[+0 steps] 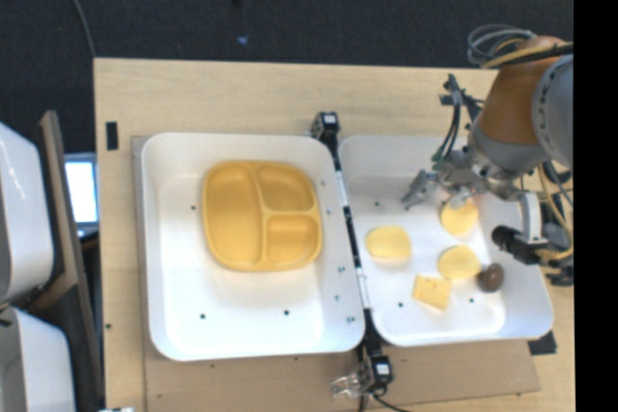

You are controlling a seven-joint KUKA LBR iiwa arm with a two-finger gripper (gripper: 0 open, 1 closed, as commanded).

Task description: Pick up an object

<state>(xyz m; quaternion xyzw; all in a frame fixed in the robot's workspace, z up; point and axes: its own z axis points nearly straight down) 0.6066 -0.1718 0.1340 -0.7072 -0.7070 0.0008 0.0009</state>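
A divided plate [261, 214] lies in the left bin [164, 304]; perhaps five pieces in the right bin [386, 159].

Glossy plastic tray [261, 214]; wooden bench [222, 96]

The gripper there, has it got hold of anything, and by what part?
Cannot be told. The gripper hangs over the right bin, right above a yellow piece, but any grip is hidden from this angle.

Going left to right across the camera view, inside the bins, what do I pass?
Divided yellow plate in the left bin → pale yellow round piece in the right bin → yellow wedge → small brown object.
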